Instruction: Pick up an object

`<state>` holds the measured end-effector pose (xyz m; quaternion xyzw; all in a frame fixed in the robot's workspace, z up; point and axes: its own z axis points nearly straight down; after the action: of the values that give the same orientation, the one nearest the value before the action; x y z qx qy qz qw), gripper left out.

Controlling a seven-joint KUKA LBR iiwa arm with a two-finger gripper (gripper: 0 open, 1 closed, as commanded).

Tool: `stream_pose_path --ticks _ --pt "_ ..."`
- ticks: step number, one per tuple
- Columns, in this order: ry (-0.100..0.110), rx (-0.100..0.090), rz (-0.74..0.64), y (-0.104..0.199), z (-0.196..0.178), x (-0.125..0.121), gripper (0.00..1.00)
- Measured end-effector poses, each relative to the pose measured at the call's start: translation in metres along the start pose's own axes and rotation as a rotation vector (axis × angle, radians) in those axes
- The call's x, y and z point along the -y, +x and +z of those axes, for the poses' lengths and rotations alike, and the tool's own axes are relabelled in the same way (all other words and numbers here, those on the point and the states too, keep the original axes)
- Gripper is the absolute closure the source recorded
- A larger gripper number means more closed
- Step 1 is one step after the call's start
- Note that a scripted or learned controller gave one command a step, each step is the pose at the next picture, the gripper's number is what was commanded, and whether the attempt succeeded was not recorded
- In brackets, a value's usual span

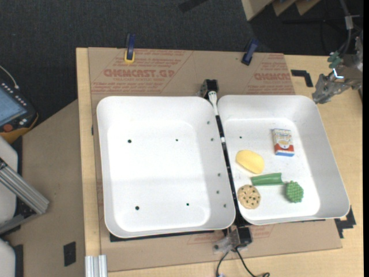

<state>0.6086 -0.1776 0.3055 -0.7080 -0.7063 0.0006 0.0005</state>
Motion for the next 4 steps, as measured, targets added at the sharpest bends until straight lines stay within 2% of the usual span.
stream_pose_path --ticks 1,2,3,4 --pt "0.002 -0.001 -0.004 0.036 0.053 0.006 1.00" --pt "0.003 -0.002 0.000 0.036 0.020 0.083 1.00" --pt "0.000 0.000 0.001 -0.005 0.007 0.116 1.00" --pt "-0.005 0.004 0.001 -0.049 -0.003 0.130 1.00"
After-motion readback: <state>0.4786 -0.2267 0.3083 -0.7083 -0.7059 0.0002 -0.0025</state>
